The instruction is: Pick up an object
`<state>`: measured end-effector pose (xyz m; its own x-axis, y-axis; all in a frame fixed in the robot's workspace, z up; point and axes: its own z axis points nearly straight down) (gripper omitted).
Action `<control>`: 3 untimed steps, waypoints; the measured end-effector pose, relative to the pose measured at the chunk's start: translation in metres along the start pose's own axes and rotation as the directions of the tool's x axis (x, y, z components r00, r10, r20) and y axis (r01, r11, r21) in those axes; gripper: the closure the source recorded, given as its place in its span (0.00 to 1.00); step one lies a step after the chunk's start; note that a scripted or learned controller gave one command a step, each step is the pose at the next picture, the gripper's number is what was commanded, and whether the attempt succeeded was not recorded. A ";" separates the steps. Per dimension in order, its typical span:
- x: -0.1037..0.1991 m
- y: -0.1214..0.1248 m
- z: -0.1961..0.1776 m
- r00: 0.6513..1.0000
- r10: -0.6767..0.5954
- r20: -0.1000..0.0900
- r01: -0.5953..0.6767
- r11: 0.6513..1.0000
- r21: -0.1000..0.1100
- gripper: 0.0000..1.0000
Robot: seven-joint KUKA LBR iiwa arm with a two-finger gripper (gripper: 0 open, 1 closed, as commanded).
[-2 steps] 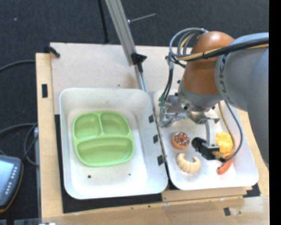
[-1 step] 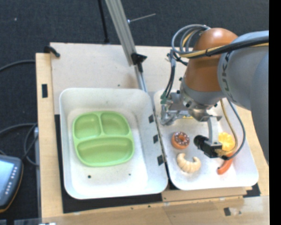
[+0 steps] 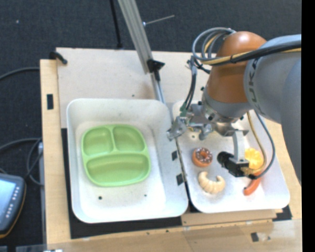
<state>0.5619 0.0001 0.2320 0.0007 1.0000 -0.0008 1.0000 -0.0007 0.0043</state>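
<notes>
Robotics lab setup, not a home. Plywood bench [image 3: 94, 77] stands on dark carpet [image 3: 42, 14], cables [image 3: 16, 77] trailing across the floor at left. An aluminium extrusion post [image 3: 136, 28] rises from the bench at upper centre. A teach pendant [image 3: 2, 203] sits at lower left. An industrial arm [image 3: 252, 72] with bundled hoses [image 3: 207, 41] hangs over two white bins [image 3: 121, 109] holding toy food.

two white bins [image 3: 121, 106], one green divided plate [image 3: 115, 155], one doughnut [image 3: 202, 157], one croissant [image 3: 211, 183], one yellow toy [image 3: 253, 159], one orange piece [image 3: 251, 186]
</notes>
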 end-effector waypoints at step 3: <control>-0.078 0.080 -0.058 1.000 0.002 0.002 -0.002 1.000 0.010 0.00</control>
<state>0.6412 -0.0781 0.2902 0.0024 1.0000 -0.0026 1.0000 -0.0024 -0.0061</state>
